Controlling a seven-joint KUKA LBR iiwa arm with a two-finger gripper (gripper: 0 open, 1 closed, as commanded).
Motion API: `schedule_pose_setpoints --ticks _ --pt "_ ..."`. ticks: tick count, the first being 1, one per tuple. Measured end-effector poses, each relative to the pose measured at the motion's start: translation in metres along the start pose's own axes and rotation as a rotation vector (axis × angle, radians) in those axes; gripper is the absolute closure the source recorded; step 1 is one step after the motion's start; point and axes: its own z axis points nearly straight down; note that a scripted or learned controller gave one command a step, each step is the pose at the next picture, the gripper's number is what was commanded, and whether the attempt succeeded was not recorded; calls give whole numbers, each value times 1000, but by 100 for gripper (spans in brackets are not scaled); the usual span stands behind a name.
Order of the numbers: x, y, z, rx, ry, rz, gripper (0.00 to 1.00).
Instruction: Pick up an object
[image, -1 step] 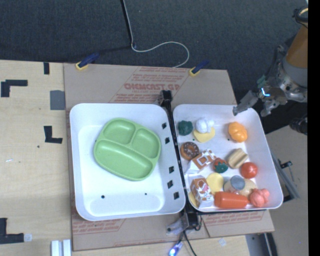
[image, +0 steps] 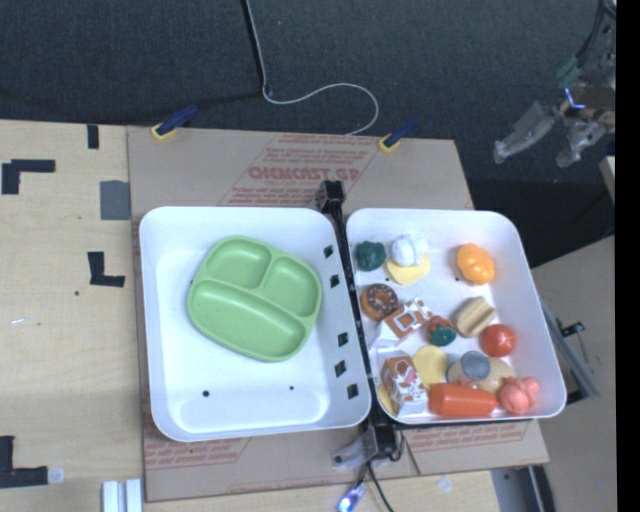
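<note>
The right bin holds several toy foods. Among them are an orange fruit, a white and yellow egg piece, a dark green piece, a brown donut, a red tomato, a tan bread roll, a long orange-red piece and a pink piece. My gripper hangs high at the upper right, beyond the bin's far right corner and over the dark floor. Its fingers are spread open with nothing between them.
The left bin carries a green divided plate. A black hinge strip runs between the two bins. Both bins rest on a cardboard sheet. A white cable loops behind it.
</note>
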Motion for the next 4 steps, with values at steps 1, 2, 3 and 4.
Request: schedule_pose_setpoints --ticks 1,2,3,4 --pt "79 -35 -111 6 4 -4 0" --pt "175 -122 -17 33 6 -5 0" --pt "217 -134 -110 10 6 0 0" --pt "215 -133 -115 20 3 4 100"
